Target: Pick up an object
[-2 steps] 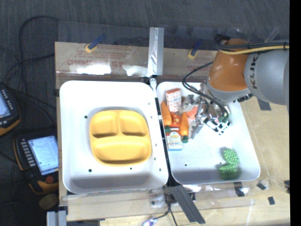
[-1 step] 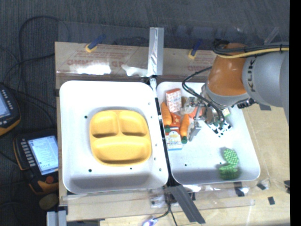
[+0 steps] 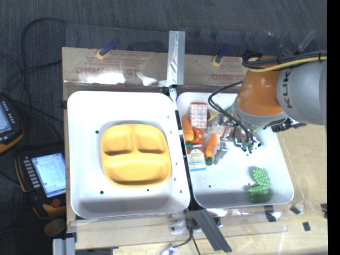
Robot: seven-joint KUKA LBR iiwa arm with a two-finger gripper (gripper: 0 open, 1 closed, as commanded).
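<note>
In the right bin [image 3: 276, 158] my gripper [image 3: 234, 140] hangs low over the left-centre, below the orange wrist band. Just to its left lies a small orange carrot [image 3: 211, 145], close to or touching the gripper; nothing shows as held. A longer carrot [image 3: 187, 128] lies along the bin's left wall. A red-and-white box [image 3: 198, 114] sits at the back. A small white carton [image 3: 196, 159] with a green mark rests in front of the carrots. A green textured object [image 3: 259, 185] sits at the front right, well apart from the gripper.
The left bin [image 3: 85, 116] holds a yellow divided tray [image 3: 136, 153]. A ridge [image 3: 180, 142] separates the two bins. Cables loop off the wrist above the right bin. The arm covers the right bin's back right corner.
</note>
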